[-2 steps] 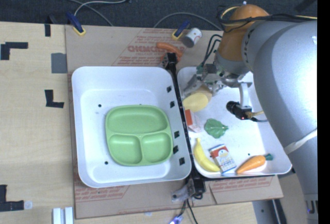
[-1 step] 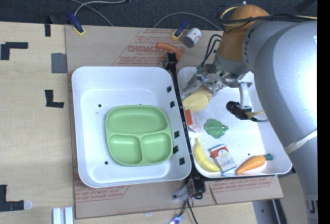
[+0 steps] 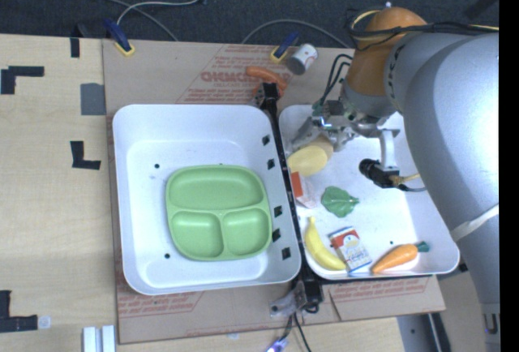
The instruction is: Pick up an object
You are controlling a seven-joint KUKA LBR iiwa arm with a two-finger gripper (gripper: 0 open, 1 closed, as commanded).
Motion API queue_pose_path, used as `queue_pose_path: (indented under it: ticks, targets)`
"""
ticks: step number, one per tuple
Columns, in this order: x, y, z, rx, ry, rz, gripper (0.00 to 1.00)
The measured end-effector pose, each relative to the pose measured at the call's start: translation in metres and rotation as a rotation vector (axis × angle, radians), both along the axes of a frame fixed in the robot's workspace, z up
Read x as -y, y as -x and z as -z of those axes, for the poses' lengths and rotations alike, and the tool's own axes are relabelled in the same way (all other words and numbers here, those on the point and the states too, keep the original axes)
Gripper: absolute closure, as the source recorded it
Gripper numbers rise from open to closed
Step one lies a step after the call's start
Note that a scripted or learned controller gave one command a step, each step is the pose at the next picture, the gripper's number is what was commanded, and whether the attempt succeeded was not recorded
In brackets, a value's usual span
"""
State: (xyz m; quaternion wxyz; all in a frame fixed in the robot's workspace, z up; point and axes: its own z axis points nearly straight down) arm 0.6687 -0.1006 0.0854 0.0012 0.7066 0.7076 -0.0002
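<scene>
Pincer (image 3: 322,134) low over the far left corner of the right bin (image 3: 389,204), reaching in from the right under the orange band (image 3: 381,50); spread or pressed together cannot be told, fingers lost in the metal clutter. Just below and left of it, a pale yellow object (image 3: 309,159), touching or nearly so, grasp unclear. Further toward the camera, a green leaf (image 3: 339,200), then a banana (image 3: 320,249), a small carton (image 3: 350,250) and a carrot (image 3: 397,257) along the near edge. Well to the left, the left bin (image 3: 138,139) with a green divided plate (image 3: 218,211).
</scene>
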Motion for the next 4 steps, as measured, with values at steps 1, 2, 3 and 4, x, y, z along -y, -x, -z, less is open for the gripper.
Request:
queue_pose_path:
  ticks: [1,2,3,4]
  targets:
    - [-0.0058,0.0001,0.0001,-0.001,0.000,0.001,0.00]
    - [-0.0037,0.0000,0.0001,0.000,0.000,0.000,0.00]
    - [-0.0042,0.0001,0.0001,0.000,0.000,0.001,0.00]
    - [0.0008,0.0000,-0.0001,0.000,-0.001,0.000,0.00]
